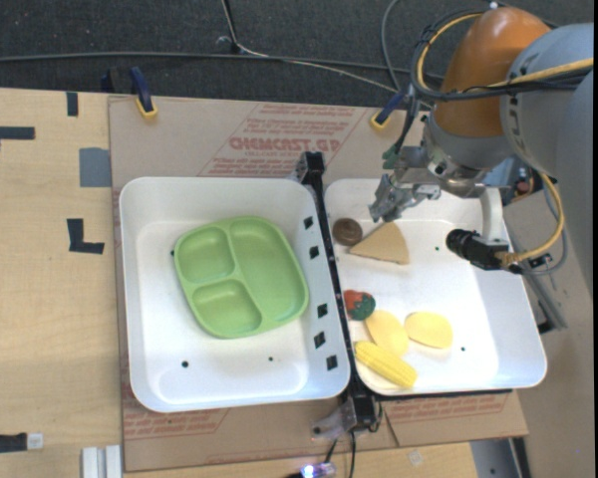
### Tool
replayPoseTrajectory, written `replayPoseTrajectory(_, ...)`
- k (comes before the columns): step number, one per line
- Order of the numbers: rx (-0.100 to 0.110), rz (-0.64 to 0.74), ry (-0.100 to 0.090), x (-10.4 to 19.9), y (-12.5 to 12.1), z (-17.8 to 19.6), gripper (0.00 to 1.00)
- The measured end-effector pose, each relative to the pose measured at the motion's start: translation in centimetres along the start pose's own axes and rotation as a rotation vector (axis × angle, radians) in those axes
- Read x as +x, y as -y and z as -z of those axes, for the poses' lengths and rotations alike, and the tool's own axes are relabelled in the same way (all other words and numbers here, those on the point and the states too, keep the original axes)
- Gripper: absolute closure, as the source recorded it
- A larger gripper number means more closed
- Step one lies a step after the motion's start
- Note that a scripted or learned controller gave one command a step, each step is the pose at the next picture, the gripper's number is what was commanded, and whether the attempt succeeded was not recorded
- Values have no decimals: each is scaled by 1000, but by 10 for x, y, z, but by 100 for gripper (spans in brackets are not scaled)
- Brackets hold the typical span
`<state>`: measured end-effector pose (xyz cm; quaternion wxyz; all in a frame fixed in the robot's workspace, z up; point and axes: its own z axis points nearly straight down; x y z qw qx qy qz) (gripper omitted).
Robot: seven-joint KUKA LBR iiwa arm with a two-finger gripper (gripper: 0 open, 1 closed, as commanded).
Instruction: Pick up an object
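Observation:
The right bin (498,297) holds several food items. A tan wedge (384,245) lies near its back, with a small brown round piece (347,231) to its left. Further forward sit a red and green piece (359,304), two pale yellow pieces (386,332) (429,330) and a yellow corn cob (386,365). My gripper (392,203) hangs just above the wedge's back edge, at the bin's rear left. Its dark fingers point down toward the wedge, and nothing shows between them.
The left bin (149,267) holds a green divided plate (241,275). A black divider (319,267) runs between the bins. A black cylindrical part (475,247) on the arm hangs over the right bin's right side. Cables loop above the wrist.

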<state>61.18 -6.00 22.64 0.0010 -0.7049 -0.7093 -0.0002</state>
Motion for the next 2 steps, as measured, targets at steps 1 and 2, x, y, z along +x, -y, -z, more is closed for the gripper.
replayPoseTrajectory(1, 3, -1, 1, 54, 20, -9, 100)
replayPoseTrajectory(2, 2, 0, 1, 107, 34, -18, 100)
